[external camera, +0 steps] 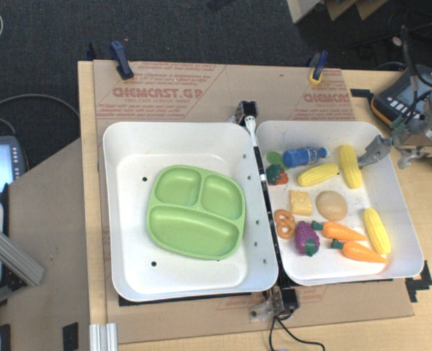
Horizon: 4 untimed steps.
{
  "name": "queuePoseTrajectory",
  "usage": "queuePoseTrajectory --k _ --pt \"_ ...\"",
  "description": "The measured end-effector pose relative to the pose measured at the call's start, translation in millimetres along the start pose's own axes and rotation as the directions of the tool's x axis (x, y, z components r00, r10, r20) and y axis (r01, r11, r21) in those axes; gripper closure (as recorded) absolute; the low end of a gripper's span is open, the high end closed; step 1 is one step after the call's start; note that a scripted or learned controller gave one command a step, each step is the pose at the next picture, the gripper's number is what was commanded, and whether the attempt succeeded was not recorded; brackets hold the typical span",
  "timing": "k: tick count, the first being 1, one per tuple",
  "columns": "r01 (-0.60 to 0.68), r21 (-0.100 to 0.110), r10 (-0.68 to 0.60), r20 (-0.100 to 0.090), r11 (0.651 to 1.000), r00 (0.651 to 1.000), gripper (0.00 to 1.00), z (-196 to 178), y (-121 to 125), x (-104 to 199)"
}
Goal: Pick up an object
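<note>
Your right bin (409, 251) holds three corn cobs (350, 166), two carrots (345, 232) and one blue bottle (303, 156). One green plate (196, 212) sits left. The gripper (373, 151) hovers far-right; I cannot tell its opening.

Two bins side by side on table (201, 86): tray (196, 212) in left bin (120, 196), toy foods in right bin (398, 196).
</note>
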<state>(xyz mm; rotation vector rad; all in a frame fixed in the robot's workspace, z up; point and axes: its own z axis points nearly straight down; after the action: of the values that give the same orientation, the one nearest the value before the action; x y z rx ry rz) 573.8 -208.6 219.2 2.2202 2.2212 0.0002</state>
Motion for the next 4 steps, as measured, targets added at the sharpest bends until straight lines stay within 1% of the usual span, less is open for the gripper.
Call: queuePoseTrajectory --k 1,2,3,4 --pt "0.002 0.008 -0.002 -0.005 1.000 1.000 0.00 36 -43 54" --pt "0.000 0.011 0.000 -0.005 1.000 1.000 0.00 130 -88 86" --pt "-0.002 -0.002 0.002 0.000 1.000 1.000 1.00 115 -85 83" --pt "-0.002 -0.001 0.002 0.000 1.000 1.000 0.00 115 -85 83"
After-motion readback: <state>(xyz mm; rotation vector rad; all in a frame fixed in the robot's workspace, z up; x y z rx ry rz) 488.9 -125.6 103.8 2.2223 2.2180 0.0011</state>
